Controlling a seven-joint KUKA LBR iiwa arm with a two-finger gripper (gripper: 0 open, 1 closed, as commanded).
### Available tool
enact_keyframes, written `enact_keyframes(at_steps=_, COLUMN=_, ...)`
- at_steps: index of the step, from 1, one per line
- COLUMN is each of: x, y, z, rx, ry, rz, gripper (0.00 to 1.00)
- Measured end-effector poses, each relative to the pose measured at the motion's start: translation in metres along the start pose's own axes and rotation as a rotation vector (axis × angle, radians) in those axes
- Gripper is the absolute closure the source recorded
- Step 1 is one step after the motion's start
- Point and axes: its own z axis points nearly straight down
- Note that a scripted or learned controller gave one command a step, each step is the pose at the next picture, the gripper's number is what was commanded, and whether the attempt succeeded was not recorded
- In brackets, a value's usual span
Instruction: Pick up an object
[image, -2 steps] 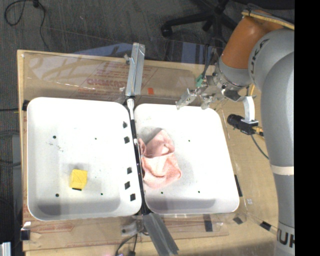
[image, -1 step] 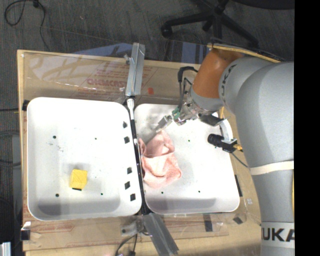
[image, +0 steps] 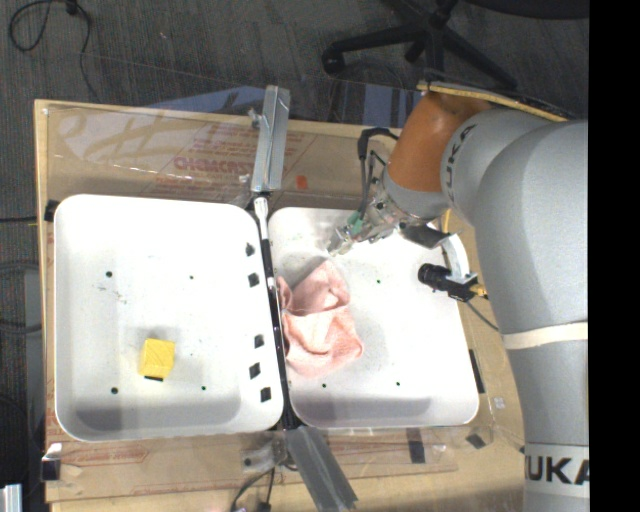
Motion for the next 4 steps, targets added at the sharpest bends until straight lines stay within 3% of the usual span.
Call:
enact_keyframes(at_steps=1, x=-0.032, y=-0.006, z=0.012, rx=-0.002, ry=0.002, rz=-0.272, gripper=1.0)
enact_keyframes(at_steps=2, x=-0.033, y=-0.005, z=-0.106, rx=-0.006, ry=-0.003, rz=-0.389, gripper=1.0)
enact_keyframes(at_steps=3, x=-0.028, y=-0.017, z=-0.111, rx=-0.003, ry=0.001, rz=-0.858, gripper=1.0)
enact_keyframes(at_steps=4, x=-0.007, y=-0.022, z=-0.167, rx=-0.006, ry=-0.004, rz=-0.664, gripper=1.0)
